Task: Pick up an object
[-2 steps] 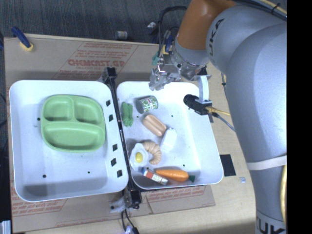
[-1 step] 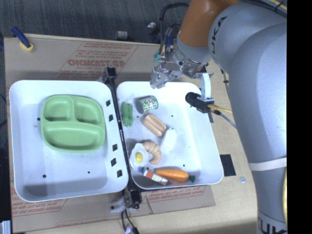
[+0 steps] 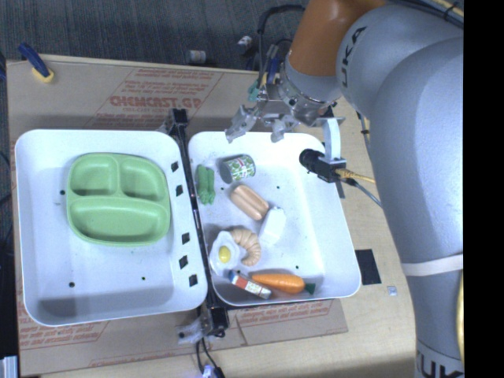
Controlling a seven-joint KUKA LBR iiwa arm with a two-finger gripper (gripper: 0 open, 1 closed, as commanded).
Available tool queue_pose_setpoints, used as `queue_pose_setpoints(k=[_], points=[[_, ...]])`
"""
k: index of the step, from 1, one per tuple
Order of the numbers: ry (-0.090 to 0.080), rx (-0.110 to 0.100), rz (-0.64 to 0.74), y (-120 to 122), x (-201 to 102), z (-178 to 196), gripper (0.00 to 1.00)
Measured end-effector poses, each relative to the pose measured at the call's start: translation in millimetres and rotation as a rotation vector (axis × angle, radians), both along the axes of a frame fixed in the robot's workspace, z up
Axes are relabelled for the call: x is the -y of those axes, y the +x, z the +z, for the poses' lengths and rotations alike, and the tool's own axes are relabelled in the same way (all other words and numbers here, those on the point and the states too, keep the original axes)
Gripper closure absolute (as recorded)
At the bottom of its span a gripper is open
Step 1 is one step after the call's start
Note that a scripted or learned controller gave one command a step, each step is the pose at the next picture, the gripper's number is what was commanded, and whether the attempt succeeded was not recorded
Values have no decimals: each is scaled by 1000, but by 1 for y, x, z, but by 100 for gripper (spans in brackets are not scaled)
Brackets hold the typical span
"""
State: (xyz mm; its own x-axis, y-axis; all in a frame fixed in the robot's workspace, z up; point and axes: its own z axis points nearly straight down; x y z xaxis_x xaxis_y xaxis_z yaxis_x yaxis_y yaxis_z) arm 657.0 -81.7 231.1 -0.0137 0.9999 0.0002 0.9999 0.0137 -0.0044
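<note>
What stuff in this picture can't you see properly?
- Carrot: its green end is tucked against the right bin's rim.
- Small tube: label too small to read.
- Can: print too blurry.
- Robot arm: cut off by the bottom edge.

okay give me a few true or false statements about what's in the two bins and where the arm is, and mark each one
1. The green divided plate lies in the left bin. True.
2. The carrot lies in the left bin. False: it lies near the front edge of the right bin.
3. The end effector is over the right bin's far edge. True.
4. The end effector holds the hot dog. False: the hot dog lies on the bin floor, apart from it.
5. The fried egg lies beside the croissant. True.
</note>
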Motion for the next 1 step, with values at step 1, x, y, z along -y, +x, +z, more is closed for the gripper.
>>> queue_pose_setpoints(k=[1], points=[[0,1,3,1,0,11,100]])
